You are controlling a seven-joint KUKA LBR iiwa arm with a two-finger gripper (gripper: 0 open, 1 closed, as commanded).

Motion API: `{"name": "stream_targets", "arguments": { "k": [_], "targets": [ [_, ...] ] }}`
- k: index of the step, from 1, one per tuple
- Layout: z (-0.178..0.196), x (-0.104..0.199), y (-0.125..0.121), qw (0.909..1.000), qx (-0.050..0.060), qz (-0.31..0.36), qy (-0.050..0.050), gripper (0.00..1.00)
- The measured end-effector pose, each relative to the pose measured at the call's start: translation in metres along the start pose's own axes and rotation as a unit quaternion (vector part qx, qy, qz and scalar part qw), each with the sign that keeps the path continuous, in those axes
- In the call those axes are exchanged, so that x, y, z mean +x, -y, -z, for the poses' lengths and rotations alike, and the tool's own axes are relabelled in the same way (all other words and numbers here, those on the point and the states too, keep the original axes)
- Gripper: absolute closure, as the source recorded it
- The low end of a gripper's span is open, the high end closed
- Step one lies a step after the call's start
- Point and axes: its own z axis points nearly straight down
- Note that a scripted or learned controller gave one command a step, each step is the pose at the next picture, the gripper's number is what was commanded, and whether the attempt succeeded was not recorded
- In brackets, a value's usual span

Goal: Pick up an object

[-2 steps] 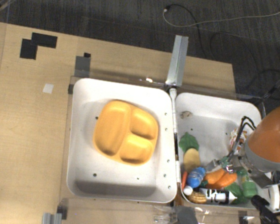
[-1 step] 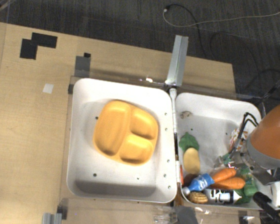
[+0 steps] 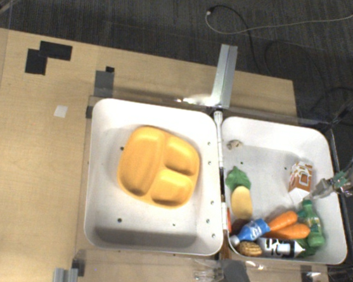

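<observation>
Whether the end effector [image 3: 329, 185] is spread or pinched cannot be told; it hangs at the right bin's [image 3: 273, 133] right rim. Two toy carrots [image 3: 289, 225] lie just below it. A yellow divided tray [image 3: 158, 165] sits in the left bin [image 3: 101, 211].

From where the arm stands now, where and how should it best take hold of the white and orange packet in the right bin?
Probably across the narrow middle of the white and orange packet, coming straight down. It lies flat and apart from the toy carrots, so both long sides look free. The gripper is just to its right.
</observation>
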Motion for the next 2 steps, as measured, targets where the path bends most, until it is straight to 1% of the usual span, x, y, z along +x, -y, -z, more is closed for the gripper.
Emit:
{"name": "stream_targets", "arguments": {
  "k": [1,2],
  "targets": [
    [-0.04,-0.031,0.004,0.9904,0.002,-0.138,-0.001,1.0],
    [-0.039,0.004,-0.044,0.9969,0.001,-0.078,-0.001,1.0]
  ]
}}
